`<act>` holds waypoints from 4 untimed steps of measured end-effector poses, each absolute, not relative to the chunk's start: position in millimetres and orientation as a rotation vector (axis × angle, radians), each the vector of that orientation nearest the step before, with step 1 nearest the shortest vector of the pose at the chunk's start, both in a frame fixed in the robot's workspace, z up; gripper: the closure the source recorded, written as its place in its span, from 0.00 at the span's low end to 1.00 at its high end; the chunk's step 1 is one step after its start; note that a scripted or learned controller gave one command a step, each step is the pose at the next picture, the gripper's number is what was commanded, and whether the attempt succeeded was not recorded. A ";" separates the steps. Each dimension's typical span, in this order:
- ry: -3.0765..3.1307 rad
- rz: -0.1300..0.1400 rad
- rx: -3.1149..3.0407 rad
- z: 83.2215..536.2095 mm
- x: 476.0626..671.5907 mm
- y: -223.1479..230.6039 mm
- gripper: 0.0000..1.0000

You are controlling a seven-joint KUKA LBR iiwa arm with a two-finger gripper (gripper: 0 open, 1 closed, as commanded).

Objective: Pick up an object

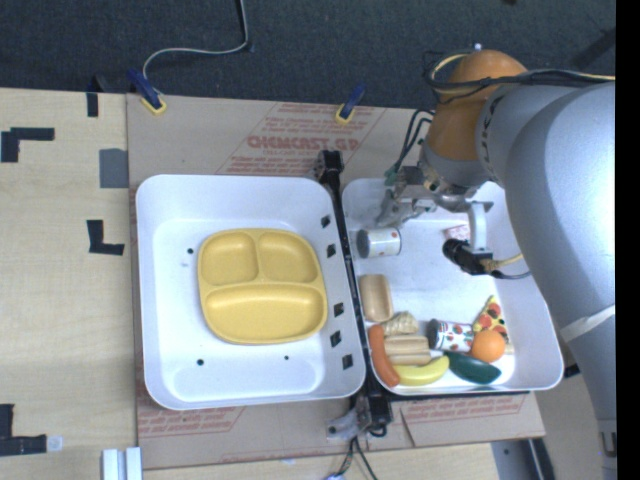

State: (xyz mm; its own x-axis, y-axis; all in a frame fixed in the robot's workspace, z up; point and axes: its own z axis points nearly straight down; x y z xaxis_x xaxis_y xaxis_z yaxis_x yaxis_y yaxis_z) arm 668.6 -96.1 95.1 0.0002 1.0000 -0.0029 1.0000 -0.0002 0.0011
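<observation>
My gripper [397, 208] hangs over the far left part of the right bin [530, 308], below the grey arm and its orange band [470, 103]. A small silver can [380, 241] lies on its side just in front of the gripper, close to the bin's left wall; whether they touch is unclear. Toy foods lie at the near end of this bin: a tan bread piece [375, 296], an orange sausage [380, 355], a banana [422, 372], a spotted tube [452, 335], an orange [488, 346], a pizza slice [490, 314] and a green vegetable [473, 370].
The left bin [165, 268] holds a yellow divided plate [263, 283]. A black divider [340, 258] runs between the bins. Black cabling [470, 258] hangs over the right bin's right side. The arm's bulky grey body [570, 198] covers the right edge.
</observation>
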 end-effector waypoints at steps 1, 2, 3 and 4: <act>2.220 -0.003 2.219 94.9 668.5 -96.1 0.00; 2.221 -0.002 2.220 85.2 668.3 -94.5 0.00; 2.220 -0.002 2.219 95.1 668.6 -95.0 1.00; 2.220 -0.002 2.219 94.9 668.4 -94.9 0.00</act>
